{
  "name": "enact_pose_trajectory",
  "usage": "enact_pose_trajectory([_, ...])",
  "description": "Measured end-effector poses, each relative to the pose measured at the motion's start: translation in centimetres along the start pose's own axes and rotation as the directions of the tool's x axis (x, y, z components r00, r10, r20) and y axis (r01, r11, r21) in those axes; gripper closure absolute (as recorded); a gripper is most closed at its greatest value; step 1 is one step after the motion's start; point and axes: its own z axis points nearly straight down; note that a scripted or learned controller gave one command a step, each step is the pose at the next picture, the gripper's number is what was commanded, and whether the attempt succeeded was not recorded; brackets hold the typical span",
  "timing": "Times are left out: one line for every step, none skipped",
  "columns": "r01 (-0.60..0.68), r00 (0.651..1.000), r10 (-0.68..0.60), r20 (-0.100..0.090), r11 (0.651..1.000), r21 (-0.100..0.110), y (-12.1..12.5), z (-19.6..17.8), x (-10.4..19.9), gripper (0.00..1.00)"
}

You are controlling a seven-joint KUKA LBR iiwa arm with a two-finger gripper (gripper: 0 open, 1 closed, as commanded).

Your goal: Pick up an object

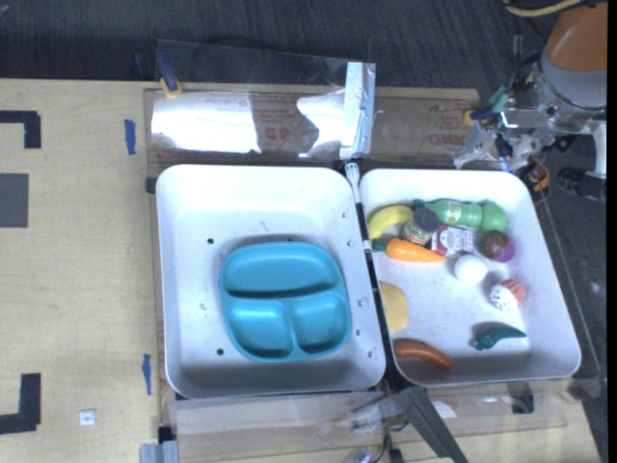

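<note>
The gripper (496, 148) hangs past the right bin's (554, 287) far rim, and the toys lie below it in view, the green bottle (461, 212) nearest, its long axis running left-right (whether the pincer is spread I cannot tell).

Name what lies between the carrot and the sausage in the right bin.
In the camera view, a pale yellow piece lies between the carrot and the sausage, against the right bin's left wall.
</note>
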Motion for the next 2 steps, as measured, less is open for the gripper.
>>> enact_pose_trajectory([0.084,0.996,-0.084,-0.001,0.996,0.006,-0.8,12.5,4.5,0.00])
enact_pose_trajectory([-0.050,0.999,0.050,-0.001,0.999,0.000,-3.8,7.1,10.0,0.00])
